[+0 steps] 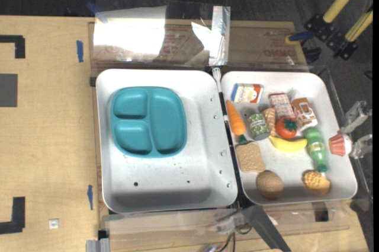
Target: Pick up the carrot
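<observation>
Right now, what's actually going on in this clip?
Nothing is being handled yet. The carrot lies along the left wall of the right bin, among other toy food such as a banana and a tomato. The left bin holds a teal divided plate. The gripper sits at the right bin's right rim, away from the carrot.

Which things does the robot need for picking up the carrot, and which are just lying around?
For the job:
carrot, by the left wall of the right bin

Just lying about:
teal plate in the left bin
tomato
banana
green can
cracker
brown ball
green bottle
small cartons
</observation>
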Controlling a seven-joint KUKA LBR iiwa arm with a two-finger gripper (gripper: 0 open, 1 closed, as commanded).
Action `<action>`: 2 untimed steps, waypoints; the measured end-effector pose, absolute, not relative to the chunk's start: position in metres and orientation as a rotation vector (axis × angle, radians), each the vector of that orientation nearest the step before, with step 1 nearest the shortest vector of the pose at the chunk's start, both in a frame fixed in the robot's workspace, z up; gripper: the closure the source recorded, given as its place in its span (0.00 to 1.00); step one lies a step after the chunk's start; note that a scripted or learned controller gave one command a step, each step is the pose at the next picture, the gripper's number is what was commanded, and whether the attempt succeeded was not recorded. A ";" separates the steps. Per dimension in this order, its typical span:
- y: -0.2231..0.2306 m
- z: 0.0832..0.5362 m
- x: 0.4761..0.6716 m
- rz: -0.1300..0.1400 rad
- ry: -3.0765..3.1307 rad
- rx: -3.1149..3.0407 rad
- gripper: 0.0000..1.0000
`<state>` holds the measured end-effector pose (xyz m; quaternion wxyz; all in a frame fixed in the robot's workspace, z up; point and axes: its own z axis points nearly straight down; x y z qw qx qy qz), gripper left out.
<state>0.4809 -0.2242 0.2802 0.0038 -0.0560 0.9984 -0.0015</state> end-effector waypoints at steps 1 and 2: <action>-0.223 0.270 0.490 -0.002 3.068 -0.652 1.00; -0.223 0.320 0.496 -0.007 3.022 -0.823 1.00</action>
